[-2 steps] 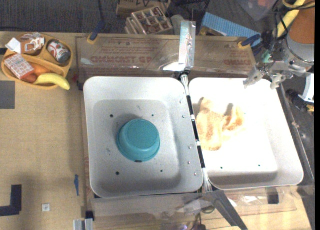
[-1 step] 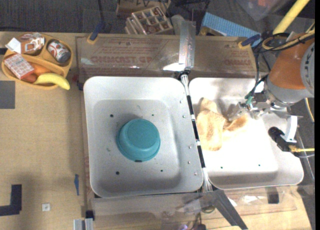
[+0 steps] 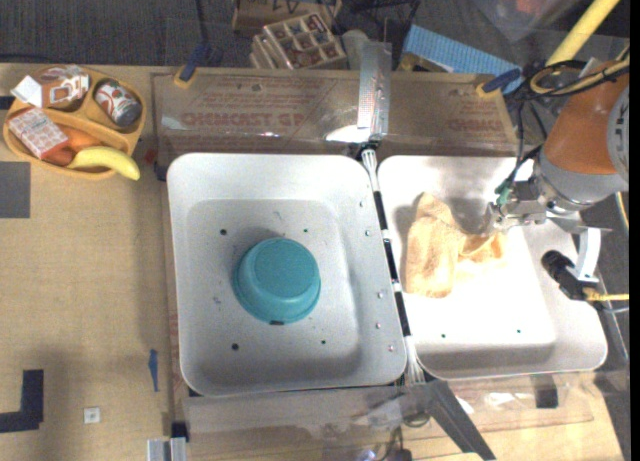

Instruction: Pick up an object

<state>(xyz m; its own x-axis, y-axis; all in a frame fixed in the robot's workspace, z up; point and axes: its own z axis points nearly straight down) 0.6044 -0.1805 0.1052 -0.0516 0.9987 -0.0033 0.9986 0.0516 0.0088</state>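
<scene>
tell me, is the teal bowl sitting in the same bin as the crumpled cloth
No, the teal bowl lies upside down in the left bin, while the crumpled cloth lies in the right bin.

teal bowl upturned in left bin, crumpled cloth right

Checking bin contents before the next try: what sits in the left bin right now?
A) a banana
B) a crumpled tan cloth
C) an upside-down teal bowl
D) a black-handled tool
C: the teal bowl rests bottom-up on the floor of the left bin, while the tan cloth lies in the right bin.
</scene>
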